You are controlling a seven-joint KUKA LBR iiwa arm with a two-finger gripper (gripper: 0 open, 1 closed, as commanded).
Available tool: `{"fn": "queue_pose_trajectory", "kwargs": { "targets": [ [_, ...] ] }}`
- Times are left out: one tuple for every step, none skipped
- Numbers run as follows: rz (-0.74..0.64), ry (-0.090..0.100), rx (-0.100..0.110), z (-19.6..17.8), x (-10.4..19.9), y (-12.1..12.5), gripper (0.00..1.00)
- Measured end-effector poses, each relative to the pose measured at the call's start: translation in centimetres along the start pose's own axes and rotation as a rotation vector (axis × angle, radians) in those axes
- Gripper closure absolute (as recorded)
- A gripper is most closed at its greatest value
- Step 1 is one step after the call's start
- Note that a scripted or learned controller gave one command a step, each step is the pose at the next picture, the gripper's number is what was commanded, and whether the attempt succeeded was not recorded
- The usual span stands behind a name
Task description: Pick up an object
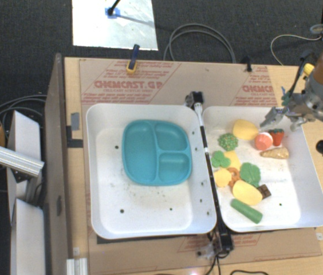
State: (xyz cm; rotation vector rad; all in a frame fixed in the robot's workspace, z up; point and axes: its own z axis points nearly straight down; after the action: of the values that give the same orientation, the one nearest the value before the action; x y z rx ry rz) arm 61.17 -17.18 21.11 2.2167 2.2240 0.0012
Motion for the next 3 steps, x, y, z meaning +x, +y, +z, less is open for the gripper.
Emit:
{"fn": "queue_pose_trajectory", "kwargs": {
  "targets": [
    [0.001, 0.001, 0.004, 13.1, -1.0, 0.9, 0.0],
    [-0.005, 0.0, -0.003, 12.6, 2.6, 5.9, 0.0],
    [0.004, 0.001, 0.005, 12.3, 1.1, -0.2, 0.0]
  ]
}}
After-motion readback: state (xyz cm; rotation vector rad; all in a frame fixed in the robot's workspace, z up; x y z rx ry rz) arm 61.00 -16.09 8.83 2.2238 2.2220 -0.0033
